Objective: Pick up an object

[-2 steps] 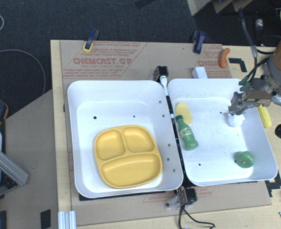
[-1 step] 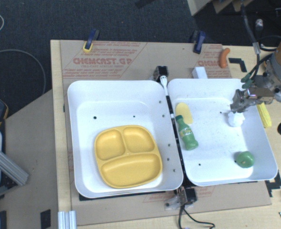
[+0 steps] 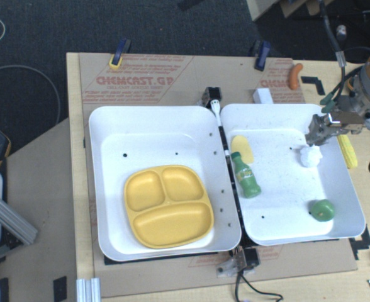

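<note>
End effector [image 3: 315, 138] over small white lumpy object [image 3: 309, 157] in right bin [image 3: 342, 200]; finger state cannot tell.

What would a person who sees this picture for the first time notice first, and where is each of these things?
The large yellow divided plate in the left bin stands out first, bright against the white. In the right bin, a green bottle lies by the left wall beside a yellow piece, and a green ball sits near the front right corner. The gripper hangs just above a small white object by the bin's right side.
</note>
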`<action>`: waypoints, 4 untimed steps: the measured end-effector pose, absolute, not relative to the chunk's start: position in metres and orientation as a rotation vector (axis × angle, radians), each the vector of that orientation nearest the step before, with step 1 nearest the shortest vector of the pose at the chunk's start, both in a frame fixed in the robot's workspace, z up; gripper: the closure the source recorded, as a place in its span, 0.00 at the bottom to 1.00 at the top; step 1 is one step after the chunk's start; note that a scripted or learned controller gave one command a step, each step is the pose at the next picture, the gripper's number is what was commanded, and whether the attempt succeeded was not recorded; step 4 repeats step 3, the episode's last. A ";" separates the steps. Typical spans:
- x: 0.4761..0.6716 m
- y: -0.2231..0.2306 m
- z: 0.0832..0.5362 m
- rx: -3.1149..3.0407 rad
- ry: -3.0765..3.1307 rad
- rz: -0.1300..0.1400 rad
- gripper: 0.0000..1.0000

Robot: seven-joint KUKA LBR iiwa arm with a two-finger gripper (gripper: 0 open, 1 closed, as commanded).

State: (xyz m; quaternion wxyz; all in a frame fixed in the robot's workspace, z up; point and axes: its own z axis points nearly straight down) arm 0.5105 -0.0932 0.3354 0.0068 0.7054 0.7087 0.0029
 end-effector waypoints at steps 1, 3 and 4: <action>0.479 -0.012 0.446 2.203 2.227 0.020 1.00; 0.479 0.126 0.448 2.204 2.235 0.015 1.00; 0.479 0.126 0.448 2.204 2.235 0.015 1.00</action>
